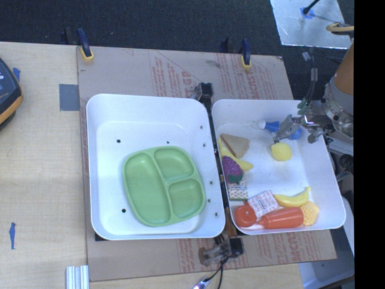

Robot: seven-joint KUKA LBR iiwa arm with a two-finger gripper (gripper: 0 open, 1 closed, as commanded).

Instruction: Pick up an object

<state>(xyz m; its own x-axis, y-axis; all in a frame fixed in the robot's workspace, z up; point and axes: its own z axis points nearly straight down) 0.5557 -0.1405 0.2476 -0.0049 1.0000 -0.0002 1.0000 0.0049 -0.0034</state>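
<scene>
My gripper [298, 132] hangs over the back right part of the right bin [328, 161], fingers spread open and nothing between them. A small blue item [274, 126] with a white end lies on the bin floor just beside the left fingertip [281, 133]. In front of the gripper sits a yellow ball [281, 152]. Along the bin's left side lie a tan bread wedge [235, 143], purple grapes [232, 169] and a small packet [237, 191]. At the front are a red tomato [243, 216], a red-and-white box [263, 203], an orange-red sausage [282, 219], a banana [292, 198] and corn [310, 212].
The left bin [105, 161] holds a green divided plate [163, 185]. The bins touch along a middle seam with a black clip [206, 91] at its back. Clamps [86, 48] hold the cardboard mat. A dark device [7, 95] lies at the far left.
</scene>
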